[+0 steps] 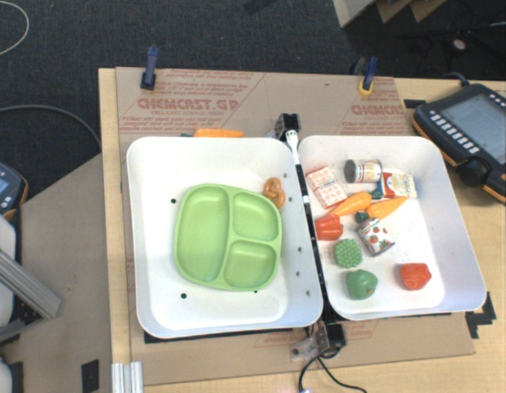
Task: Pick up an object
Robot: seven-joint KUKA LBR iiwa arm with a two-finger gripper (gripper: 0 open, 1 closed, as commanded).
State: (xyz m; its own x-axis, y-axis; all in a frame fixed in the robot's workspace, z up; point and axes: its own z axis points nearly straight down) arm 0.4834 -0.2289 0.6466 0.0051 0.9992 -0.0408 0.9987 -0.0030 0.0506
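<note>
where the left bin (155, 285) holds a green plate (228, 237), toys (363, 211) fill the right bin (462, 260).

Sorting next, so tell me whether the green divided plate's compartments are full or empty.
Empty: the green divided plate in the left bin shows bare compartments; the brown toy lies beside it.

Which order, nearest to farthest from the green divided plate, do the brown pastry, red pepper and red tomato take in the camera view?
1. brown pastry, in the left bin, at the green divided plate's upper right rim.
2. red pepper, in the right bin, near its left wall.
3. red tomato, right bin, lower right.
</note>
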